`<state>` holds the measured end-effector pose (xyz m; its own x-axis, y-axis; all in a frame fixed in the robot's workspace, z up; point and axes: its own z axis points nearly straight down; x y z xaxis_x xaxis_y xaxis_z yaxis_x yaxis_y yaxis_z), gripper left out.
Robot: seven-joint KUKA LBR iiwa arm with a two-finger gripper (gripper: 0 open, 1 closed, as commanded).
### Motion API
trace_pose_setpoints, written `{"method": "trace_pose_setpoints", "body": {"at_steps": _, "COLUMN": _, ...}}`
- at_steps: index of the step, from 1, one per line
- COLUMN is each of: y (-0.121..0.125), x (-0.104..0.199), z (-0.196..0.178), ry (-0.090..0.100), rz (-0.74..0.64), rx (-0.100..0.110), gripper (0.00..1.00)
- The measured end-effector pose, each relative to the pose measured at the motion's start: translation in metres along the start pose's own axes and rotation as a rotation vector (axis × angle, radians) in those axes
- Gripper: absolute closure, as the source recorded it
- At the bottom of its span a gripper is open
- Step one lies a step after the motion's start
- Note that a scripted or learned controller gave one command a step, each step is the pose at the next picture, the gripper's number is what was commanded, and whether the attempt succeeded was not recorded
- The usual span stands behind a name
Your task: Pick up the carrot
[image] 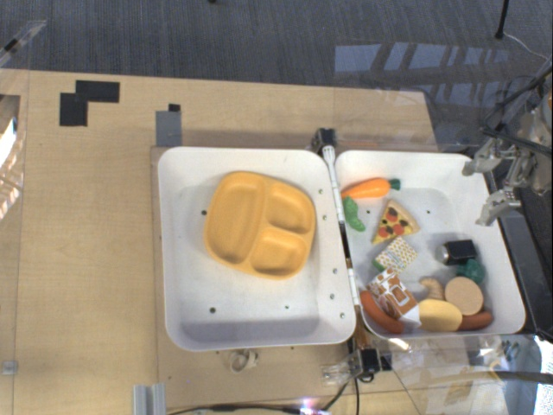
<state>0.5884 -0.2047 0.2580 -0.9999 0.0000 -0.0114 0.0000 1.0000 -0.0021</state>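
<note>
The carrot is orange with a green stub at its right end. It lies on its side in the far left corner of the right bin. My gripper hovers over the right bin's far right corner, well to the right of the carrot. Its two metal fingers are spread open and hold nothing.
The right bin also holds a green pod, a pizza slice, a cracker, a black block, a tan disc, a yellow piece and sausages. The left bin holds a yellow divided plate.
</note>
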Motion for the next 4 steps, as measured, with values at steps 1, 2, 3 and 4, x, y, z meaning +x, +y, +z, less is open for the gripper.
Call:
{"method": "trace_pose_setpoints", "body": {"at_steps": 1, "y": 0.060, "x": -0.012, "z": 0.151, "ry": -0.018, "rz": -0.016, "rx": 0.004, "gripper": 0.00}}
{"method": "trace_pose_setpoints", "body": {"at_steps": 2, "y": 0.100, "x": -0.052, "z": 0.155, "ry": -0.014, "rz": 0.067, "rx": 0.024, "gripper": 0.00}}
{"method": "trace_pose_setpoints", "body": {"at_steps": 3, "y": 0.116, "x": -0.070, "z": 0.154, "ry": -0.007, "rz": 0.198, "rx": 0.005, "gripper": 0.00}}
{"method": "trace_pose_setpoints", "body": {"at_steps": 4, "y": 0.119, "x": -0.071, "z": 0.154, "ry": 0.008, "rz": 0.290, "rx": -0.002, "gripper": 0.00}}
